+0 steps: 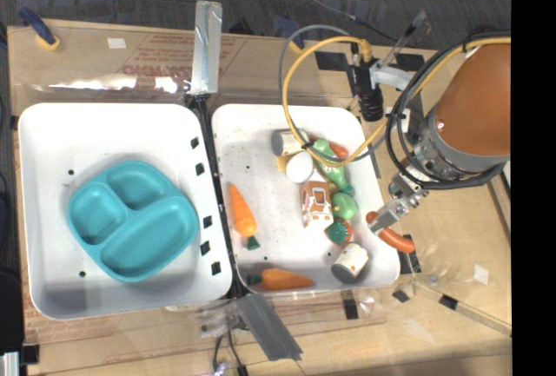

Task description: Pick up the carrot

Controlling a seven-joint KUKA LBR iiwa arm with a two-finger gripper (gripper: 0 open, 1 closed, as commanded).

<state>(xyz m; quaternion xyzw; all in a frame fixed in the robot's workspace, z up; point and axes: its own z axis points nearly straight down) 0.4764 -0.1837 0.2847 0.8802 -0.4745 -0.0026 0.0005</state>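
Camera view: bench with two white bins side by side.
Arm (473, 109): grey with an orange band, over the right bin's right rim.
Left bin (43, 192): holds a teal divided plate (132, 218).
Right bin (261, 131): holds a cluster of toy foods.
Gripper (393, 214): above the right rim; finger state cannot be told.
Carrot (241, 211): left side of right bin.
Second carrot (282, 280): along the near wall.

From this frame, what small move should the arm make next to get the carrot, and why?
Probably swing the gripper left, over the right bin. It sits at the bin's right rim, while one carrot lies by the left wall and another carrot along the near wall.
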